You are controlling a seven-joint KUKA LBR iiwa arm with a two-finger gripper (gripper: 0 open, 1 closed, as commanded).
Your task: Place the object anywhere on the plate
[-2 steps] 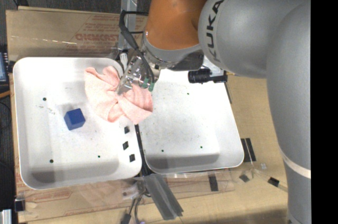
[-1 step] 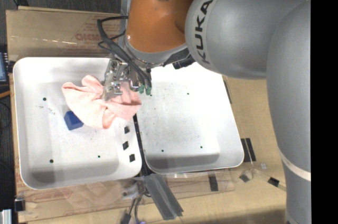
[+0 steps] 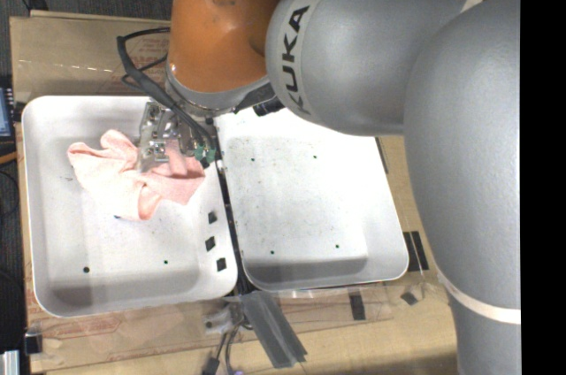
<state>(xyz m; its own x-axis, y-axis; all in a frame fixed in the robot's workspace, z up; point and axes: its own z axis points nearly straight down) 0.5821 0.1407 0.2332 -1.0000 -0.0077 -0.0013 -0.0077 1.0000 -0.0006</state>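
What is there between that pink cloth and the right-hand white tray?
In the camera view, the tool sits over the pink cloth's right edge; beyond it come the two bins' adjoining rims, then the right bin.

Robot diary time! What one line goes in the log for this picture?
stage: at the cloth | gripper: over pink cloth, grasp unclear | cloth: crumpled in left bin | right bin: beside it | plate: not identifiable

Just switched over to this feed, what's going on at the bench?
The grey KUKA arm reaches in from the right, with its hand down in the left bin, right at a crumpled pink cloth lying in the upper part of that bin. Whether the cloth is actually gripped can't be told. The right bin sits alongside.
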